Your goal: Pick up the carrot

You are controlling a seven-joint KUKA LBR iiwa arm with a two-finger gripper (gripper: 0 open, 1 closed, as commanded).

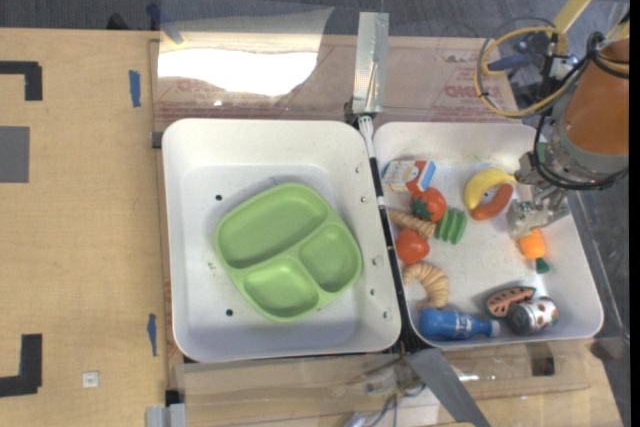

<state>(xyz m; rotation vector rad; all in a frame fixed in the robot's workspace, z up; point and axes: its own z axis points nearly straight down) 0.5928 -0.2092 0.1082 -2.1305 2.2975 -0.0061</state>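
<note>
End effector [536, 215] above carrot [534, 246], right bin [585, 265].

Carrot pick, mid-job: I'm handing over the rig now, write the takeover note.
Gripper: low in the right white bin, directly above the small orange carrot with green top; finger state unreadable.
Carrot: lying on the bin floor near the right wall, below the yellow banana.
Done: approach.
Left: grasp and lift; no hold confirmed.
Left bin holds the green divided plate.
</note>
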